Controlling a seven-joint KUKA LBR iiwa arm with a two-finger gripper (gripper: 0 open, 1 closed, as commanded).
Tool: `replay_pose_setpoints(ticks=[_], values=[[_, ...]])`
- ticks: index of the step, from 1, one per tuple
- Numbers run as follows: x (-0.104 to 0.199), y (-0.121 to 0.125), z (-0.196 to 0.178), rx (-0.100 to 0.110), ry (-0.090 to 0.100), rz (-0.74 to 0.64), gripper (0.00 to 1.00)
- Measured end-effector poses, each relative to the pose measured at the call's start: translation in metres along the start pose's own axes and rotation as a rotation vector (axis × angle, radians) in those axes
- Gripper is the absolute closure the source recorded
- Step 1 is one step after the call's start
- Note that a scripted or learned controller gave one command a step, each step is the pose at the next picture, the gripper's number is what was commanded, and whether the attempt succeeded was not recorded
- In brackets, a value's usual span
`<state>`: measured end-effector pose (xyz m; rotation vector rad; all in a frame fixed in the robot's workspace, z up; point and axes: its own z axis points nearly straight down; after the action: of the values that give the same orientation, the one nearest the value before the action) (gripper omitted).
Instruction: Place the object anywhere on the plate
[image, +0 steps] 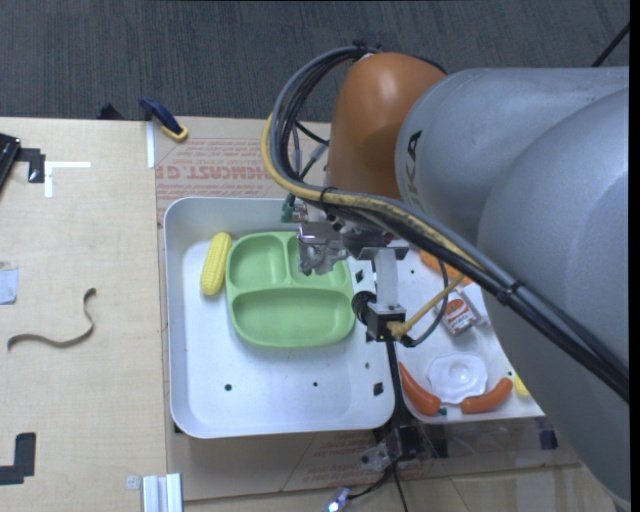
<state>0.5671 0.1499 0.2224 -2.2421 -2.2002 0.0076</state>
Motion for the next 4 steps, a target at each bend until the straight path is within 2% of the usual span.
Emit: replay_pose_setpoints(ticks=[1,2,3,4], values=[[0.0088,-0.0584,-0.0177,0.001,0.0,-0.01,1.0],[0.0088,-0.0584,-0.0176,0.0,0.0,-0.009,0.0],[0.0073,-0.0578,-0.0254,0.003,-0.004,-0.01,1.0],[0.0073,-0.0578,-0.0253,0.004,-0.004,-0.01,0.0]])
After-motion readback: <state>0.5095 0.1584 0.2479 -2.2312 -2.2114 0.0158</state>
